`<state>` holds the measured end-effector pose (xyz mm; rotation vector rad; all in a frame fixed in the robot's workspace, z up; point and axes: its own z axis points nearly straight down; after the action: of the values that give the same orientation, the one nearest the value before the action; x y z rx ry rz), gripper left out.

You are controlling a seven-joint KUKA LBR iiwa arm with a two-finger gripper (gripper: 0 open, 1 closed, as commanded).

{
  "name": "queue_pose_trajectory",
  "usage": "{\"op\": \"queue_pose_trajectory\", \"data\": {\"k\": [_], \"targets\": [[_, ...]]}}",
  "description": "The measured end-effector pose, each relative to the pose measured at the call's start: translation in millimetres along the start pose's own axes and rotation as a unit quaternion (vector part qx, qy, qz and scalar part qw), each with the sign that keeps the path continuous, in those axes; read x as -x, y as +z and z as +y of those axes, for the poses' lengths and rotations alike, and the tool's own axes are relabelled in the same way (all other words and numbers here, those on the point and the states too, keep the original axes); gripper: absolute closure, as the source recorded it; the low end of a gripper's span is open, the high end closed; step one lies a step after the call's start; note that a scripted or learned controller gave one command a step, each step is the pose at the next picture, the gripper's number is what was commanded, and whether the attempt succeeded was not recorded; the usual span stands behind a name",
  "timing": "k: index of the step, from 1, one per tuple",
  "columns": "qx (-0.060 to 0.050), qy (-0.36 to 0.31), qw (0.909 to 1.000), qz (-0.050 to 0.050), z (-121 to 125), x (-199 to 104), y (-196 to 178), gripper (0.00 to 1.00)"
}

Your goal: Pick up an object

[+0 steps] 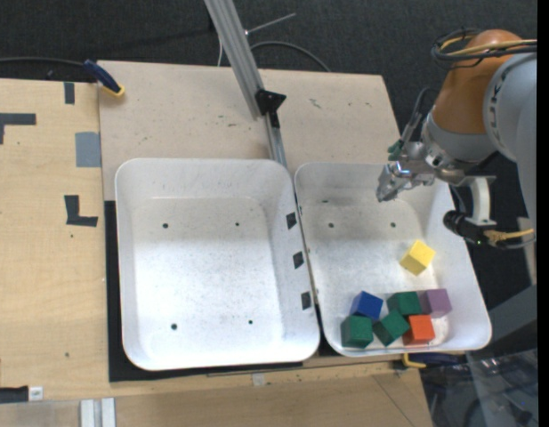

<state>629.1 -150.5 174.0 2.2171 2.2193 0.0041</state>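
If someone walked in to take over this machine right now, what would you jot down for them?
Gripper: hangs over the far end of the right bin, nothing seen in it.
Blocks: yellow block alone mid-bin; blue block, three green blocks, orange block and purple block clustered at the near end.
Done: nothing picked.
Left: pick one; the yellow seems easiest.

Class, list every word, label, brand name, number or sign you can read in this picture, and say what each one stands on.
None: no readable text anywhere.
The grey and black tape pieces on the bench are blank shapes, not letters.
The blocks, such as the yellow block, show plain faces.
The gripper and right bin carry no legible marking.
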Motion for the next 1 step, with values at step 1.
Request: {"op": "queue_pose_trajectory", "data": {"k": [1], "targets": [[-0.001,0.000,1.0000,0.000,-3.8,7.4,-48.7,1.00]]}}
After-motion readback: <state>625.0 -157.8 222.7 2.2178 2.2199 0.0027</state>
